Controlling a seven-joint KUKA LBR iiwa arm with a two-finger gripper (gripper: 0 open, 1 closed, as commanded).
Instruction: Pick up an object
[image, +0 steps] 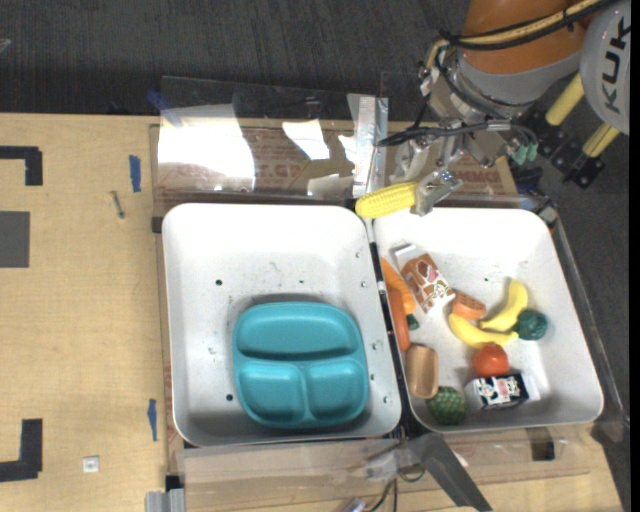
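Starting at the near edge of the bench (70, 300), the right bin (565, 300) holds a crowd of small play-food items: a dark green bumpy piece (449, 404) at the front wall, a black-and-white carton (499, 391) just beside it, and a tan bread-like piece (422, 370) standing near the divide between the bins. Just behind the carton sits a red tomato (490, 358), touching the lower end of a yellow banana (495, 318), with a small dark green ball (532, 325) at the banana's right side. An orange carrot (397, 305) lies along the bin's left wall, and a brown-and-white snack packet (424, 280) rests just beside it, tilted. In the left bin (200, 250) a teal divided tray (299, 362) lies flat in the nearer half (three compartments, one long and two short). Farther back, over the far corner where the two bins meet, a yellow corn cob (385, 200) hangs clear of the bin floor, roughly level, its right end caught between the fingers of the pincer (428, 193), which is closed on it. Above that rises the grey arm with its orange band (520, 30), coming in from the right, trailing cables. Behind the bins lies a sheet of clear plastic (260, 150) catching glare.
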